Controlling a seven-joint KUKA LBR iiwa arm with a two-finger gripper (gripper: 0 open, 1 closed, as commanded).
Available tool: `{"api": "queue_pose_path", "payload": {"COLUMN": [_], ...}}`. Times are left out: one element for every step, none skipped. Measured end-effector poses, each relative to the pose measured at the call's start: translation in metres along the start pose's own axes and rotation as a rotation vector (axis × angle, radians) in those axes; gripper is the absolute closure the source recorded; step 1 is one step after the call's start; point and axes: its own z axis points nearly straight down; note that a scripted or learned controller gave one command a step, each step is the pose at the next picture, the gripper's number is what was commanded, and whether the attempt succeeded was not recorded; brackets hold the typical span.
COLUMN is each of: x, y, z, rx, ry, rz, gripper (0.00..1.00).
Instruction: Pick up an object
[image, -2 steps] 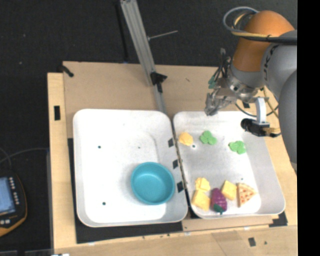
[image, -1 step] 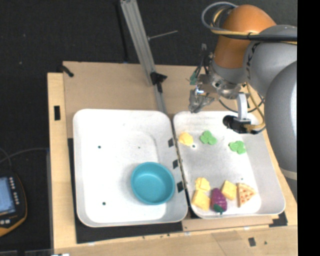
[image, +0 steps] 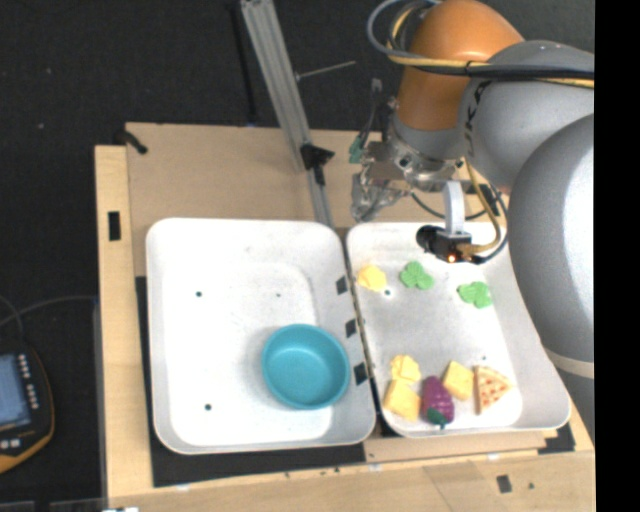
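My gripper hangs over the far left corner of the right bin, just beyond its rim. Nothing is seen in it. Closest to it in the bin is a small yellow piece, with a green leafy piece to the right and a second green piece further right. Along the bin's near edge lie two yellow chunks, a purple grape bunch, a yellow cube and a pizza slice.
The left bin holds a blue bowl near its front right corner. A slanted metal post rises behind the bins, close to the gripper's left. The arm's grey body overhangs the right bin's right side.
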Motion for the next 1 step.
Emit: {"api": "queue_pose_path", "payload": {"x": [0.0548], "y": [-0.0015], "z": [-0.0117], "rx": [-0.001], "ry": [0.002], "rz": [-0.004], "gripper": [1.0]}}
